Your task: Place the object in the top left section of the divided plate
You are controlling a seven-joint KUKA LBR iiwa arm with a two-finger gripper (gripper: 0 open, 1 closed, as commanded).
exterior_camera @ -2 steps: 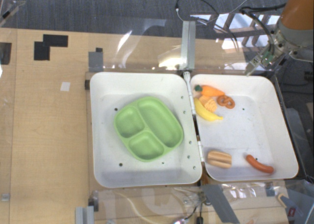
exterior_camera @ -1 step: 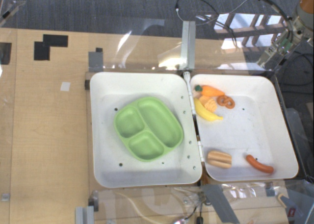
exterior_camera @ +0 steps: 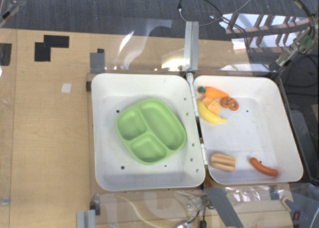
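Since the task does not name its object, the likeliest candidates are the toy foods in the right bin [exterior_camera: 279, 122], well apart from the divided plate [exterior_camera: 172, 144]. A sausage [exterior_camera: 263, 167] lies alone near the front wall, its long axis running from upper left down to lower right in the view. A bun [exterior_camera: 222, 161] sits to its left with its length nearly level across the view. By the far left corner, a banana [exterior_camera: 210, 114], a carrot [exterior_camera: 215, 92] and a pretzel [exterior_camera: 230, 104] crowd together, touching or nearly so. The banana curves from upper left to lower right.

The green plate rests in the left bin [exterior_camera: 107, 172], turned at a slant. Its top left section [exterior_camera: 131, 122] is the smaller compartment nearest the bin's left wall.

What appears to be the gripper [exterior_camera: 300, 43] hangs beyond the right bin's far corner; how far open it is, and whether it holds anything, cannot be told.

The pick would probably go best on an isolated piece, closing across its narrow width at mid-length, then lowering squarely inside the section's ridges.
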